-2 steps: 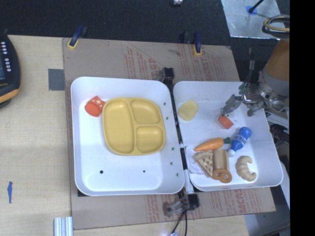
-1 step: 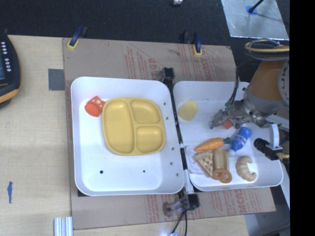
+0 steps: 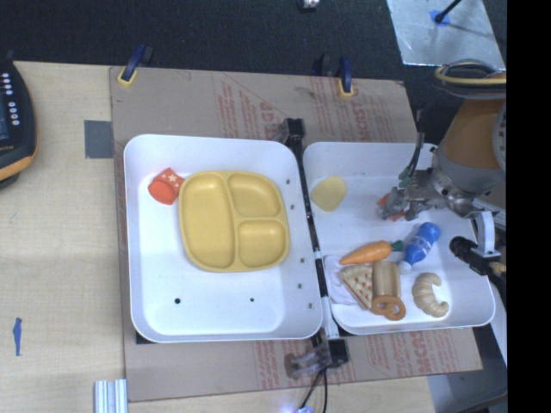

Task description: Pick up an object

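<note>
**Hand lowered over the right bin, near the toy foods**

Hand (image 3: pixel 398 203) of the grey arm (image 3: pixel 469 149) hung low in the right bin (image 3: pixel 362 157), close to its far wall; whether it was open or shut could not be told from the slanted view, and nothing was seen in its grip. A small red-and-dark piece showed at the hand's tip, too blurred to identify. Candidate objects lay grouped toward the near side of this bin, probably because it served as the source bin: a carrot (image 3: pixel 368 252) and a blue bottle (image 3: pixel 420 243) just below the hand, then a waffle wedge (image 3: pixel 355 282), a pretzel (image 3: pixel 387 302) and a croissant (image 3: pixel 430 294) nearer the front rim. A pale yellow disc (image 3: pixel 328 193) rested to the hand's left, apart from the group. The left bin (image 3: pixel 207 317) held a yellow divided plate (image 3: pixel 232 220) with a red piece (image 3: pixel 164 186) touching its upper-left corner. Judged from this layout, the carrot and bottle were the nearest pick targets.
</note>
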### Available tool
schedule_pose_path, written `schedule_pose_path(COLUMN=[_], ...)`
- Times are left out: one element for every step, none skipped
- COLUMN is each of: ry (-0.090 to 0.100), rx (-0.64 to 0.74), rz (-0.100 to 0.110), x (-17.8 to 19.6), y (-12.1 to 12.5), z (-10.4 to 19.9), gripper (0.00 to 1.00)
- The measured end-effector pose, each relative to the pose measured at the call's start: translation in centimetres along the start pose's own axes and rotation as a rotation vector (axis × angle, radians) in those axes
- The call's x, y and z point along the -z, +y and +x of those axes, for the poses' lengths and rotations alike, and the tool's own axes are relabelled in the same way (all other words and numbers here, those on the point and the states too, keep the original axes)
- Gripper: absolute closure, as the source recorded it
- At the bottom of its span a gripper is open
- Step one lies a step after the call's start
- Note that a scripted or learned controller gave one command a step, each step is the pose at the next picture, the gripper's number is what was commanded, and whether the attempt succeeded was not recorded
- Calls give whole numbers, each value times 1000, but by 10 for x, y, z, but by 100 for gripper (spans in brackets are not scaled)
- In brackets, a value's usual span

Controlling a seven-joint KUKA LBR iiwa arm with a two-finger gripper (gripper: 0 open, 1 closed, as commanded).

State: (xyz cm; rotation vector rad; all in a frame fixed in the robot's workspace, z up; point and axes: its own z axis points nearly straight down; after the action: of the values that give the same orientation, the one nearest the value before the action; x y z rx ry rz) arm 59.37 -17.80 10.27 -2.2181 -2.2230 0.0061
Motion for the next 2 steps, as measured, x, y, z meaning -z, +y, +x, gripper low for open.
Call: schedule_pose_path(ry=[1,2], rx=[3,2], rz=[-9,-1], x=[77,72], y=[2,0], z=[12,12], gripper=[100,0])
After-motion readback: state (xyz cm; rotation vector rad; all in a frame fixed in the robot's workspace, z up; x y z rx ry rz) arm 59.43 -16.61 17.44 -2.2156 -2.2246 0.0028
